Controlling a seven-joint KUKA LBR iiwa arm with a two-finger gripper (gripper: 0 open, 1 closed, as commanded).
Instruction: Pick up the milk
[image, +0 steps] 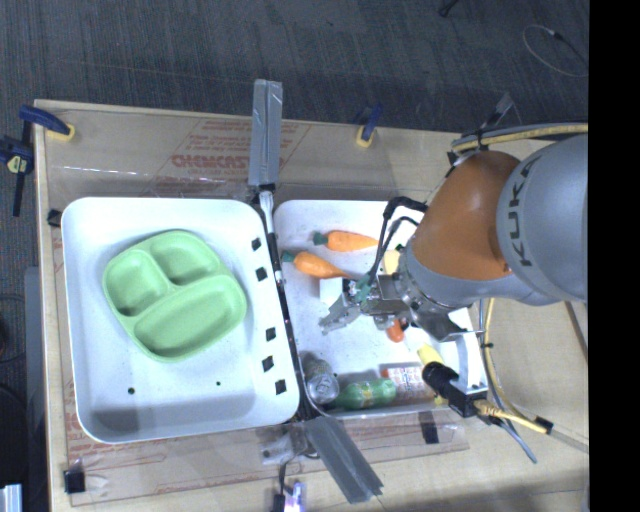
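Wooden bench (150, 150) carries two white bins. Left bin (90, 380) holds a green divided plate (175, 292). Right bin (300, 215) holds two carrots (330, 252), a green bottle (365, 392), and the arm's gripper (338, 312), low over the floor; finger state undeterminable. Milk cannot be identified; possibly hidden beneath the arm.

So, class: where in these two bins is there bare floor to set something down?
Left bin: bare floor below the green divided plate, toward the near wall. Right bin: crowded by two carrots, a green bottle, a can and the tool.
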